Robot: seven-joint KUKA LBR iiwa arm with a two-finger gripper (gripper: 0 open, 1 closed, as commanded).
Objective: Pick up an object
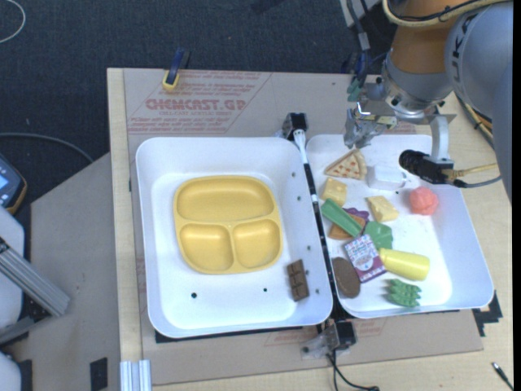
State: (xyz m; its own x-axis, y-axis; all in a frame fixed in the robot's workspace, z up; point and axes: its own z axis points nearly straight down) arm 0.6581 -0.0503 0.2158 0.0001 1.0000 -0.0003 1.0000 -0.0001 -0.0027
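My gripper hangs over the back left corner of the right bin, just above a toy pizza slice. Its fingers look open, with nothing between them. The right bin holds several toy foods: a yellow cheese block, a green bar, a yellow wedge, a pink ball, a white piece, a yellow cylinder, a purple packet, a brown cookie and a green bunch.
The left bin holds a yellow divided plate and a brown chocolate bar near its front right corner. A black part on a cable hangs over the right bin's back. A black clamp joins the bins at the back.
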